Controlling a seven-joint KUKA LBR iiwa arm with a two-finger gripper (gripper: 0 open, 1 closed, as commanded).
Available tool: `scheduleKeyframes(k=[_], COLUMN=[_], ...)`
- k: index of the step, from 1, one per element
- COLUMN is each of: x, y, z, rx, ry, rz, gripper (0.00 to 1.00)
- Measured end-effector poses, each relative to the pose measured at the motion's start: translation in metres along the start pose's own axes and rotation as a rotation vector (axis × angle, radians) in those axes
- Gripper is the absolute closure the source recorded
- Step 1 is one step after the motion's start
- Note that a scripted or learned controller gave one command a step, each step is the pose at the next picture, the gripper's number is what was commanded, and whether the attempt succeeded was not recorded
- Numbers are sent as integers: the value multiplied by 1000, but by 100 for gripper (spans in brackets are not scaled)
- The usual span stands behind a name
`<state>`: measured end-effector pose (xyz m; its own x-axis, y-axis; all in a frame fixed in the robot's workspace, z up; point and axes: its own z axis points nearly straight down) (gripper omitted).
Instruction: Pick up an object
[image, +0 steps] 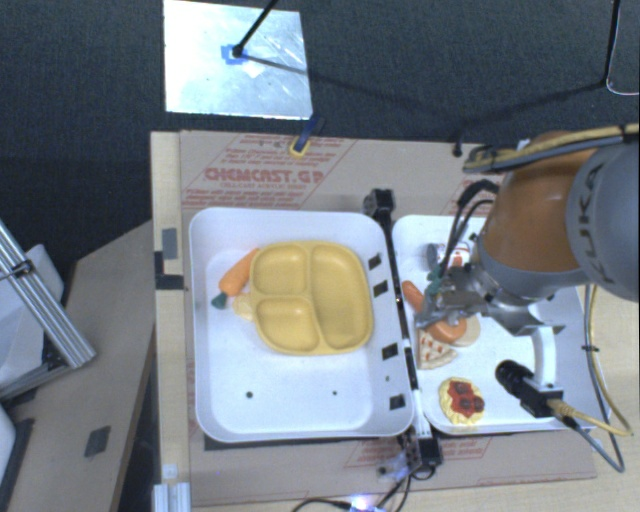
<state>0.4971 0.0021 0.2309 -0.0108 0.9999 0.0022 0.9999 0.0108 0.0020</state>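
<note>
My gripper (441, 302) hangs low over the left part of the right bin (500, 425), under the arm's orange band. Just below it lies an orange-rimmed round toy food (455, 329), partly hidden by the gripper. A small orange sausage-like piece (411, 293) sits to its left, near the bin wall. A pizza slice (434, 350) lies in front of the gripper. A round yellow piece with a red topping (462, 400) rests near the bin's front edge. I see nothing lifted off the bin floor.
The left bin (300, 410) holds a yellow divided plate (305, 297), with a toy carrot (237, 272) and a small pale yellow piece (243, 307) at its left side. A black cable fitting (525, 387) hangs over the right bin's front right.
</note>
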Motion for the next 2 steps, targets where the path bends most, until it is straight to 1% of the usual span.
scheduleKeyframes(k=[1, 2], x=[49, 79], y=[6, -7], z=[7, 0], rx=[1, 1], ry=[0, 0], rz=[1, 2], gripper=[100, 100])
